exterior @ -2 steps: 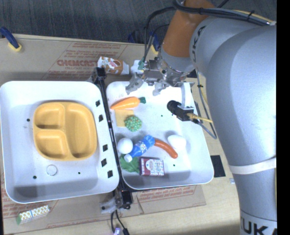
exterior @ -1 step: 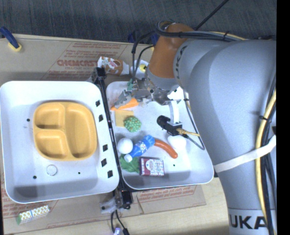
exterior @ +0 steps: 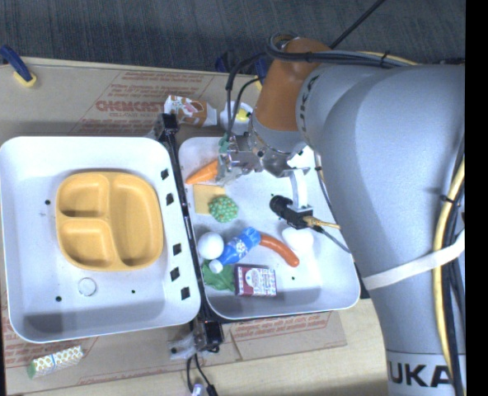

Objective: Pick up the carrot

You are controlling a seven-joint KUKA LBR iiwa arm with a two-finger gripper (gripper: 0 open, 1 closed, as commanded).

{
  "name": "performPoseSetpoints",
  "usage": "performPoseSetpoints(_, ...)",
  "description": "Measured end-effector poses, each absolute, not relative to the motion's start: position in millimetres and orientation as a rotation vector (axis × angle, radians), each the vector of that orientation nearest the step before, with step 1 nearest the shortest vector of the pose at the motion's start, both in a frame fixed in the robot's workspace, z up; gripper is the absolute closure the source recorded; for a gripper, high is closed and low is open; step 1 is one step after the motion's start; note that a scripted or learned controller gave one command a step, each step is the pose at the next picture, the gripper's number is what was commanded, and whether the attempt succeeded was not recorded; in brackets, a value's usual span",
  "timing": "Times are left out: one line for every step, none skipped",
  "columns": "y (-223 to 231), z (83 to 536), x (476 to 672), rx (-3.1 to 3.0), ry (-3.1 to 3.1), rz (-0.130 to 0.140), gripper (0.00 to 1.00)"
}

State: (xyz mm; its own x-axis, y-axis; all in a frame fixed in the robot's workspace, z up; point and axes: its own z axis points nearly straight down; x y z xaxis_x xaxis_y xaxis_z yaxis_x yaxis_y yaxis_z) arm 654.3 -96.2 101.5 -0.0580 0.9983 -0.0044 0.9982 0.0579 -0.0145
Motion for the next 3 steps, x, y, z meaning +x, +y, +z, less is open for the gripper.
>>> performPoseSetpoints(-34.4,191.8,656.2,-2.505,-1.892,0.004,1.0)
performPoseSetpoints(-0.1,201.2,615.1,-2.635,-1.701,0.009,1.0)
performPoseSetpoints(-42.0,223.9,555.1,-2.72,-1.565,0.009,1.0)
